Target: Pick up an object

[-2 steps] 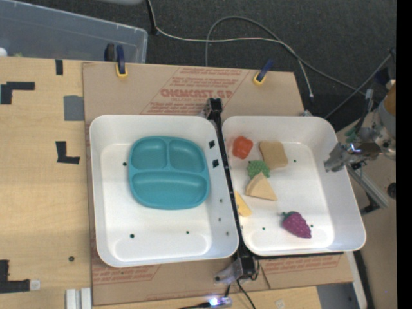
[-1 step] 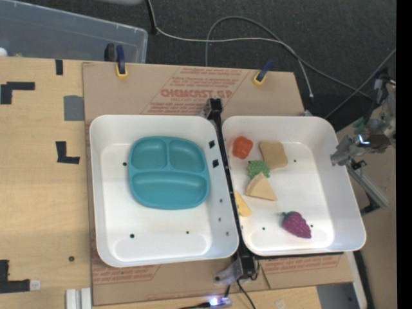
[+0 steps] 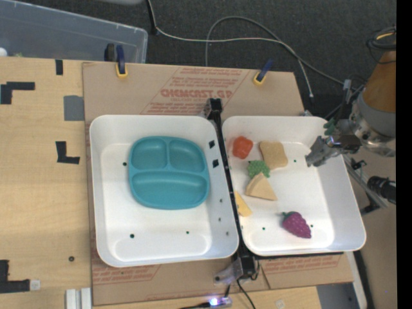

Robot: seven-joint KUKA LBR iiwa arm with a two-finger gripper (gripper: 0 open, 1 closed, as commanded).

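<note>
A: Where is the gripper point(image 3: 320, 152) sitting right now?

B: It is hanging over the right bin point(image 3: 341, 198), at that bin's far right corner, close to the rim. Nothing is lying between its fingers, and how wide they are standing I cannot tell from this angle.

A: And the things it could be taking?

B: All are lying in the right bin, to the gripper's left: a red tomato point(image 3: 242, 147) and a tan bread slice point(image 3: 273, 154) at the far side, green broccoli point(image 3: 258, 168) touching a cheese wedge point(image 3: 261, 188) below them, a yellow piece point(image 3: 242, 205) against the left wall, purple grapes point(image 3: 296, 224) near us. The left bin is holding a teal divided plate point(image 3: 169, 172).

A: What is worrying you?

B: The broccoli and cheese are crowding each other, so fingers coming down there are probably nudging one aside. The yellow piece is hugging the wall, leaving little room. The grapes look round and likely to slip.
</note>
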